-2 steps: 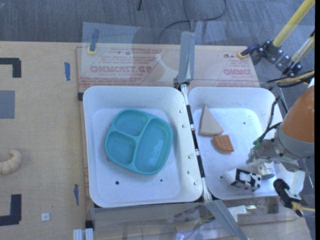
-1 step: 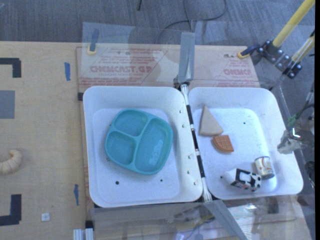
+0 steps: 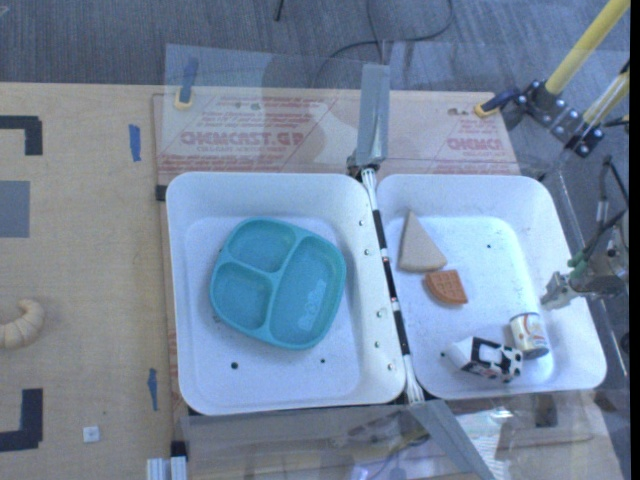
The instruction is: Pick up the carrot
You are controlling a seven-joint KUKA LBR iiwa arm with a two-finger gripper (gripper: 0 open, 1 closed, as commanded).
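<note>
Move the gripper (image 3: 563, 290), open or closed I cannot tell, over what is probably the carrot (image 3: 446, 287), descending clear of the wedge (image 3: 419, 245).

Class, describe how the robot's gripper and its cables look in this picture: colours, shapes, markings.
The gripper, by the rim of the right bin, looks like a small pale grey metal piece with a greenish spot. Thin dark cables run above it. Markings are too small to tell.
</note>
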